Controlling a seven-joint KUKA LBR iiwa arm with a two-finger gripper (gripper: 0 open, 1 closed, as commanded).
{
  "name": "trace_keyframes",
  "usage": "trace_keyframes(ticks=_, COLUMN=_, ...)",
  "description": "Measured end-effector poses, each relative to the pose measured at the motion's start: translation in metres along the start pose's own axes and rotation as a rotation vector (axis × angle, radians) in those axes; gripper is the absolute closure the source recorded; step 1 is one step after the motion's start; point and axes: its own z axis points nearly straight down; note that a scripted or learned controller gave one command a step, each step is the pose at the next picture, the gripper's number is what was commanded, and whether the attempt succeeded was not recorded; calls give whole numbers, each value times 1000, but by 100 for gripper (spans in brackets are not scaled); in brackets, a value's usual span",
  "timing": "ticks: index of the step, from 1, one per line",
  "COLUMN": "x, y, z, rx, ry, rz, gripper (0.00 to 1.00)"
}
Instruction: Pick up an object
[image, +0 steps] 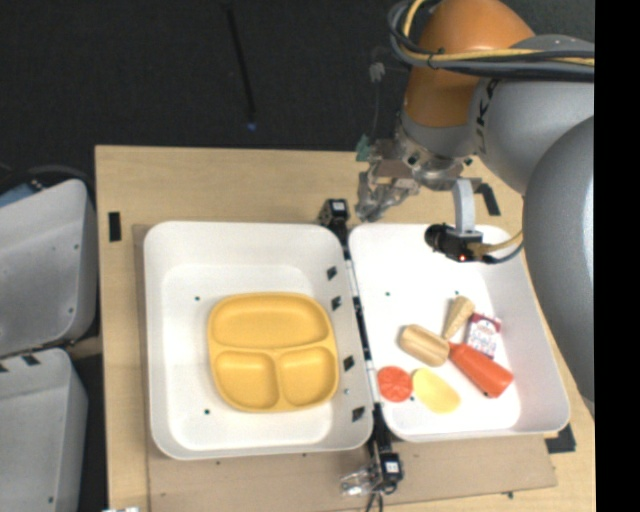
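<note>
Overhead, the gripper (383, 195) hangs above the far edge of the bench (240, 180), just beyond the seam where the two bins meet; nothing sits between its parts, and its state is impossible to read from this angle. Left bin (170, 260): a yellow divided tray (272, 350), three compartments, lying flat near the middle. Right bin (400, 260): a cluster toward the near right. Tan bread roll (424, 345), a small cone-shaped piece (457, 317) just beyond it, a red-and-white packet (483, 335), an orange carrot-like piece (481, 370) touching the packet, a red round slice (394, 384) beside a yellow lemon-like piece (435, 391). All lie well apart from the gripper.
</note>
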Motion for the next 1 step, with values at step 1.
trace_keyframes(ticks=1, x=63, y=-2, z=-1, rx=-1, ry=1, rz=-2, gripper=100)
